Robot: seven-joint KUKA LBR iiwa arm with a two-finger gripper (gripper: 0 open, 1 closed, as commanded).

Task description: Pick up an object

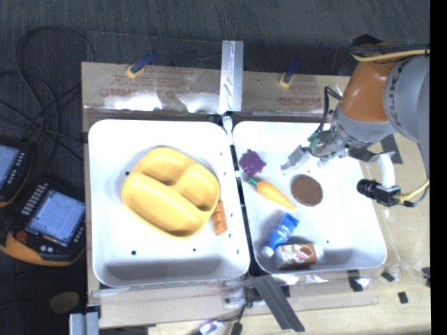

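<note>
In the right bin point(377, 246), a purple piece point(252, 162) sits near the left wall, a carrot point(274, 193) lies slantwise beside it, and a brown disc point(306, 190) rests mid-bin. The tool point(300, 155) hovers just above and left of the disc, carrot lower left; whether it is released or clenched cannot be told. No label on the bottle point(299, 254) by the near edge is readable.

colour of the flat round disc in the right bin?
Brown. The disc lies flat beside the carrot, clearest in the camera view.
</note>
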